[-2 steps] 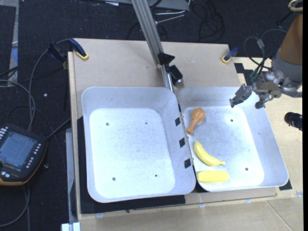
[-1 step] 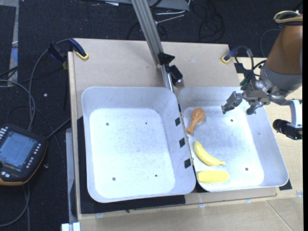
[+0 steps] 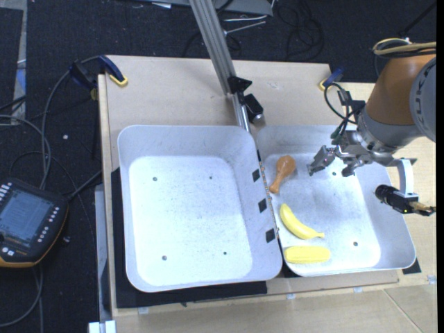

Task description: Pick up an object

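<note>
three loose items in the right bin (image 3: pixel 392 245), all to the left of and below the gripper (image 3: pixel 334 162) as seen from above. nearest: an orange-brown drumstick-shaped toy (image 3: pixel 280 171), lying tilted just left of the fingertips, close to the divide between the bins, apart from the gripper. further down and left: a yellow banana (image 3: pixel 299 224), curved, lying flat on the bin floor. below that, near the front rim: a second yellow piece (image 3: pixel 306 254), oblong, just beside the banana's lower end but separate from it; exact kind not clear.

gripper poised over the upper part of the right bin, dark fingers spread apart, nothing between them. grey wrist and orange band of the arm (image 3: pixel 399 92) rising up and to the right of the gripper; a white bracket with a small black part (image 3: pixel 395 198) hanging below the wrist, to the gripper's right.

left bin (image 3: pixel 184 210) well to the left of the gripper, speckled white floor. slanted metal pole (image 3: pixel 215 37) up and left of the gripper, ending in black clamps at the bins' shared rim. wooden bench top (image 3: pixel 173 89) under both bins. black handheld pendant (image 3: pixel 26 217) far left, on the dark floor among cables.
</note>
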`<state>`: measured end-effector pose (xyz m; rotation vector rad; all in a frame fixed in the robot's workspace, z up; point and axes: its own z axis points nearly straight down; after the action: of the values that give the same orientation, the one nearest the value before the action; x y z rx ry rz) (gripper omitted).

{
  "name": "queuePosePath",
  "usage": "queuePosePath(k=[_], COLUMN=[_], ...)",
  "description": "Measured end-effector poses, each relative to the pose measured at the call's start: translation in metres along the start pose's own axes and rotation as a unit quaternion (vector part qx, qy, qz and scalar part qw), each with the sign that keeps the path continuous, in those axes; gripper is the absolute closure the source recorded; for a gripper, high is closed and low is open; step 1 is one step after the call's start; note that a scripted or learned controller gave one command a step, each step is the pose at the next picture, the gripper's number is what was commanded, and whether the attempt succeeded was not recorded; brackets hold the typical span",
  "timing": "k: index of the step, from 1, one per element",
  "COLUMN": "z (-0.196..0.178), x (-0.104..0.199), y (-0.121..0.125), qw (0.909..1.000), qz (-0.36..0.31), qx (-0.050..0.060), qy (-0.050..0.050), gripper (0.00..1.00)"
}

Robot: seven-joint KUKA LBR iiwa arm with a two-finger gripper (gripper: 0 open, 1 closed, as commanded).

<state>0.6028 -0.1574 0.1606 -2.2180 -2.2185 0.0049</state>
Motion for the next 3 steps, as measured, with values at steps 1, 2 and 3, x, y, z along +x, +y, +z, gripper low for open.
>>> queuePosePath(k=[1,2,3], z=[0.062,0.048,0.006], x=[-0.003,-0.004,-0.005], y=[0.003,0.005,0.005], qw=[1.0,1.0,1.0], qz=[0.0,0.0,0.0], qx=[0.0,-0.003,-0.004], qy=[0.0,-0.001,-0.001], gripper=[0.0,1.0,1.0])
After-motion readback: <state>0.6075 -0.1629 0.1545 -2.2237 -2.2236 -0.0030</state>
